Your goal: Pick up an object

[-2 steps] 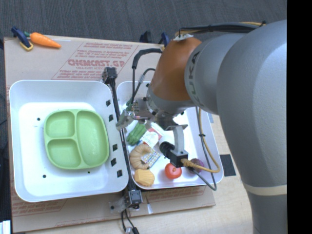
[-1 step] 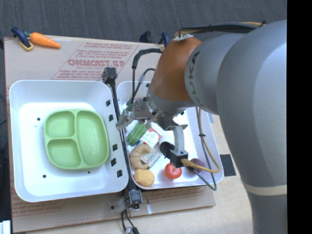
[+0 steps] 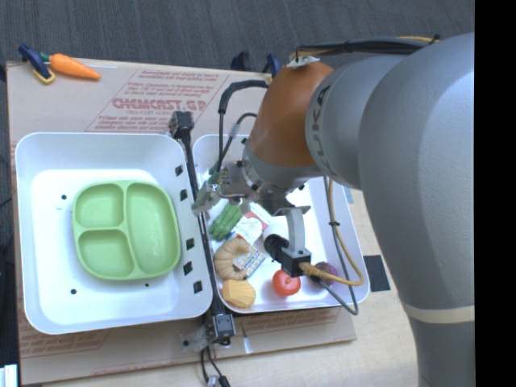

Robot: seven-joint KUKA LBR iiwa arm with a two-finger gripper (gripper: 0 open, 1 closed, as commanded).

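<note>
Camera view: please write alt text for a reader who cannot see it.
A grey arm with an orange band reaches from the right down into the right bin, over a green vegetable, a croissant, a tomato and other toy foods. The left bin holds a green divided plate; a toy carrot lies on the cardboard behind.

Grey arm (image 3: 403,160) enters from right, fills upper right, bent downward. Orange band (image 3: 286,119) just above wrist. Wrist points down-left. Claw (image 3: 222,193) sits low beneath it, metal parts visible, finger state unclear.
</note>
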